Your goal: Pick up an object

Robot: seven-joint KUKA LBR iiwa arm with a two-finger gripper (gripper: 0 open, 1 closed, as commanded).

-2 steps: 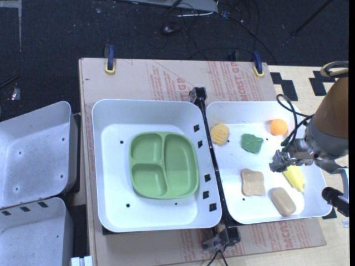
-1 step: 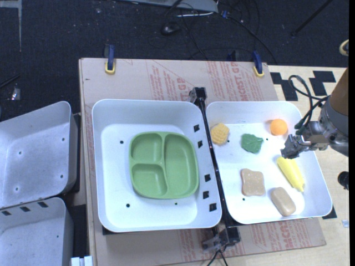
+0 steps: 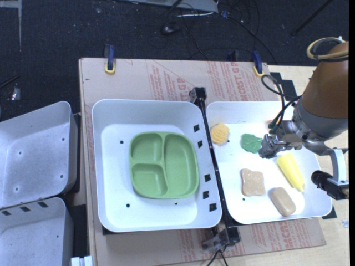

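Reaching in from the right, arm puts hand [image 3: 269, 147] low over right bin [image 3: 233, 209], touching or just beside green leafy piece [image 3: 251, 143]; can't tell which. Finger state: cannot tell. Yellow corn-like piece [image 3: 291, 170] sits just beside, tan toast slice [image 3: 253, 183] and beige oval [image 3: 283, 201] near, ridged yellow round [image 3: 219, 133] further left. Left bin [image 3: 111, 215] holds smooth green divided tray [image 3: 164, 165].

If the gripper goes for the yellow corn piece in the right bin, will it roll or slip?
The corn looks elongated and rounded, so a sideways nudge may roll it. Its smooth, tapered surface could slip from a pinch near the end. It looks like toy food, so probably light and stiff.
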